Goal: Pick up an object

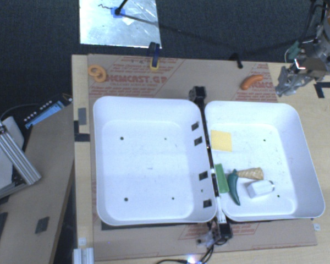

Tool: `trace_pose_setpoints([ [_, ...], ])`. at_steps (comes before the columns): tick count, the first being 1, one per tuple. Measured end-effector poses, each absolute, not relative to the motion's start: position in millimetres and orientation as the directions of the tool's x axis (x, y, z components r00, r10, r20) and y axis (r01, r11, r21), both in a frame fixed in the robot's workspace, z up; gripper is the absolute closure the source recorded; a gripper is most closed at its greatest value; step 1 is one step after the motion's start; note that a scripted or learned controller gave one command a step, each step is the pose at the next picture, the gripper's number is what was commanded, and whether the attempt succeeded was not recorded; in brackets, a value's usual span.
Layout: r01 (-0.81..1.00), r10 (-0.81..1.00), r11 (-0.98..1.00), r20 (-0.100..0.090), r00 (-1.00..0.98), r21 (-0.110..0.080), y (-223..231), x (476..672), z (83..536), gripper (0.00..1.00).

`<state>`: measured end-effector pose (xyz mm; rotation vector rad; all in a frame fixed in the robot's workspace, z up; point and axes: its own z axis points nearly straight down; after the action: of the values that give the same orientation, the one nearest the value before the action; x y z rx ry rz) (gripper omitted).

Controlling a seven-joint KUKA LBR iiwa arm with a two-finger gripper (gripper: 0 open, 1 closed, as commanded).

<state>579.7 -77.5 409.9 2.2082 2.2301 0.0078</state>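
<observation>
The right bin [297,125] holds a flat yellow square [221,141], a light green block [219,178], a dark green curved piece [233,190], a tan cone [251,174] and a small white object [260,188]. These last ones lie clustered near the bin's front left. My gripper [289,84] hangs at the upper right, above the bench just beyond the right bin's far right corner, well away from the objects. I see nothing in it.
The left bin [148,158] sits beside the right one. On the bench behind the bins lie an orange sausage-shaped toy [252,81], just left of the gripper, and a pretzel-shaped toy [97,73]. A blue and yellow clamp [153,56] stands at the back edge.
</observation>
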Motion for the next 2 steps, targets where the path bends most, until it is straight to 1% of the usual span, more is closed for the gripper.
trace_pose_setpoints([
  [1,1.0,1.0,0.009,0.001,-0.009,0.005,-41.4,546.4,430.5,1.0],
  [2,1.0,1.0,0.008,0.001,-0.008,0.005,-2.5,521.2,447.3,1.0],
])
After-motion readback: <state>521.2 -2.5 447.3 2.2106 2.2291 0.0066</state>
